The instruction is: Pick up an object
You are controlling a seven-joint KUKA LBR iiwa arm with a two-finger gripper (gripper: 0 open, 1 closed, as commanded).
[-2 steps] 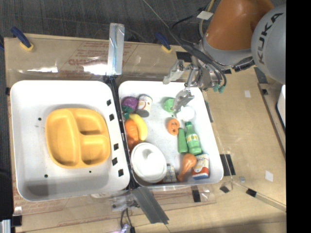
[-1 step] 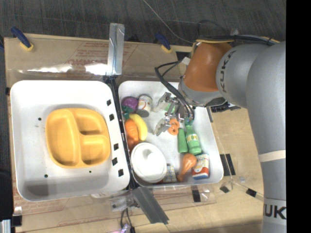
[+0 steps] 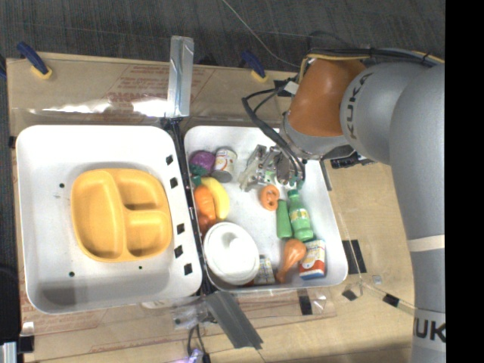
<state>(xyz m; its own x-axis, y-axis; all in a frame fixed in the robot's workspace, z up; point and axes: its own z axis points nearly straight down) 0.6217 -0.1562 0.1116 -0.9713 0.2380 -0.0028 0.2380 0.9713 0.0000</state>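
Scanning left bin (image 3: pixel 30 203): we see a yellow divided tray (image 3: pixel 121 212) lying flat in it.
Right bin (image 3: pixel 333 233): we find a purple piece (image 3: pixel 202 159), a small can (image 3: pixel 225 159), a banana (image 3: pixel 218 198), a white bowl (image 3: pixel 231 252), green bottles (image 3: pixel 293 216).
Orange toy (image 3: pixel 270 197): sits just below the gripper, apart from it.
Gripper (image 3: pixel 268 169): low over the right bin's upper part; we cannot tell how it stands.

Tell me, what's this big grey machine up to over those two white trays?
It's a robot arm trying to pick up one toy. Its claw hangs in the right bin, over a jumble of toy food: a banana, a green bottle, a white bowl. A small orange piece lies just below the claw. The left bin holds a yellow divided plate.
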